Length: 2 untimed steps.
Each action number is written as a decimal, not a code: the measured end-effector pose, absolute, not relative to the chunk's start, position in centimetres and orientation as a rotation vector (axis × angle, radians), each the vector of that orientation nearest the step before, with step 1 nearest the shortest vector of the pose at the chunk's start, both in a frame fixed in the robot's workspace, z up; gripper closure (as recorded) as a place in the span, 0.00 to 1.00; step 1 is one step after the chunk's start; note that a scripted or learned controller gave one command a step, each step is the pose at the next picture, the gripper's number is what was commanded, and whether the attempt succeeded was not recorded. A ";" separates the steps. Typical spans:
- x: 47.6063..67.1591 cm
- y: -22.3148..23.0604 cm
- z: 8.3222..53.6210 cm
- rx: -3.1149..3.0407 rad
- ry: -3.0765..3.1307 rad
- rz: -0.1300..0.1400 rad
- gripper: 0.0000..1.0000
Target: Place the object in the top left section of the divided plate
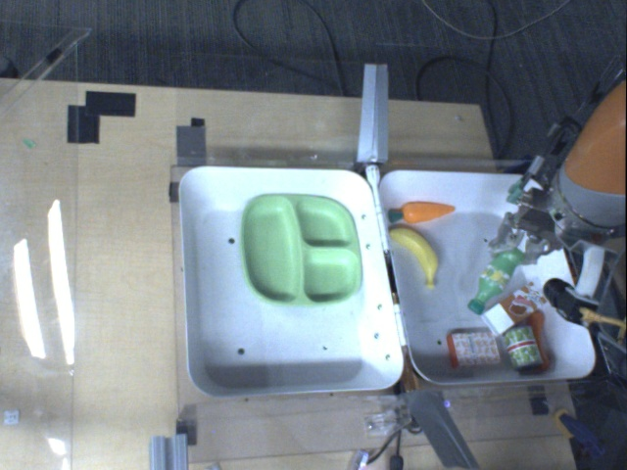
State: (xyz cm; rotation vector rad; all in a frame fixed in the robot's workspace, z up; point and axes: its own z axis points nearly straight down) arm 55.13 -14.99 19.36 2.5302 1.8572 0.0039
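Camera view: green bottle (pixel 495 278) just below fingers (pixel 522 231); contact unclear

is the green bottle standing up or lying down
Lying down: the green bottle rests tilted on its side on the right bin's floor, cap end toward the gripper, base toward the bin's near edge.

Plate (pixel 299 248) in left bin (pixel 211 292); carrot (pixel 427 211), banana (pixel 417 253), bottle (pixel 495 280), cans (pixel 498 346) in right bin (pixel 451 297).
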 end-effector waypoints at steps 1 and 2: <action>58.7 -8.9 19.1 2.573 1.800 0.002 1.00; 62.9 -2.1 18.5 2.536 1.850 0.004 1.00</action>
